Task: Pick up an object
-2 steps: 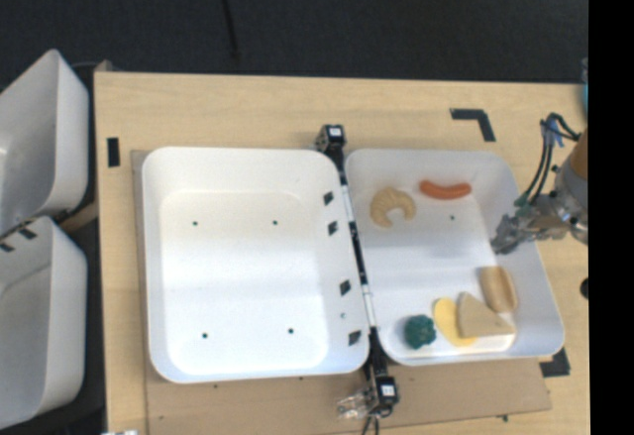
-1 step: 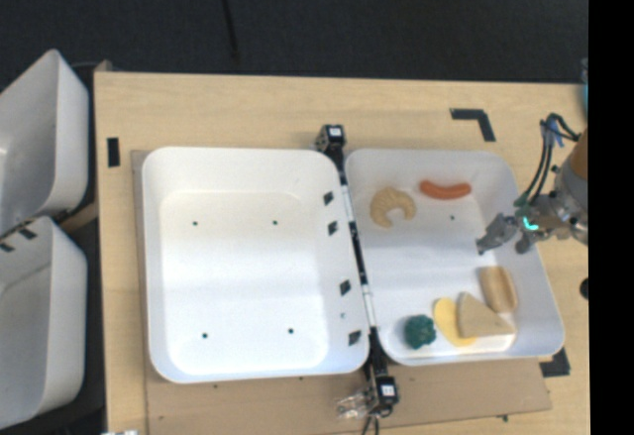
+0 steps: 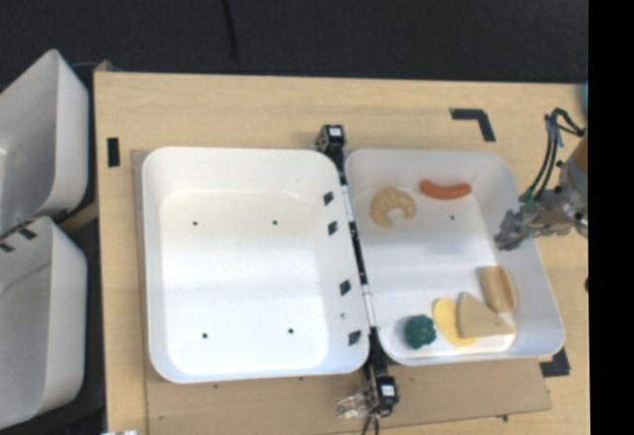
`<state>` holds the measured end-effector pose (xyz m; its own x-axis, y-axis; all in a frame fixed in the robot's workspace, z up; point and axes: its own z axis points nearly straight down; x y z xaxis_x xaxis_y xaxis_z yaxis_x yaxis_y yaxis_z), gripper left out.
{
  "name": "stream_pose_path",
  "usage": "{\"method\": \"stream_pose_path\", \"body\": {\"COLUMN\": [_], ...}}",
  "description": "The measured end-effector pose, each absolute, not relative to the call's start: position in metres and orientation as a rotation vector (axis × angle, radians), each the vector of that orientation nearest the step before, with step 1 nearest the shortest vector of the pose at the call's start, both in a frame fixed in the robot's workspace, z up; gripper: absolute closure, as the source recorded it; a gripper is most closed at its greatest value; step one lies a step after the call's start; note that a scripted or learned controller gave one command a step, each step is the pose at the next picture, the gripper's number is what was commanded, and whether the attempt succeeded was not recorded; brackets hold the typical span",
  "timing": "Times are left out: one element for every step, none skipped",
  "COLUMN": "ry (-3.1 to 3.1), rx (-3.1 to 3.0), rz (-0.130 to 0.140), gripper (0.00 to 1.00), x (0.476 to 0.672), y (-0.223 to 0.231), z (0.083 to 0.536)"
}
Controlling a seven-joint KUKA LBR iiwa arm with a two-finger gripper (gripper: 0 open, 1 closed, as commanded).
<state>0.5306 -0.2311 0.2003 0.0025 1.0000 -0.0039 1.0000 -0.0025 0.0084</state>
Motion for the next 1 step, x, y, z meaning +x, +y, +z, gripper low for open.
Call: {"method": "stream_pose_path", "body": {"ry": [2.212], "rx": [2.219], "rz": [0.005], "gripper": [0.00], "x": [0.5306], "y": [-0.2309], "z": [0.1999]}}
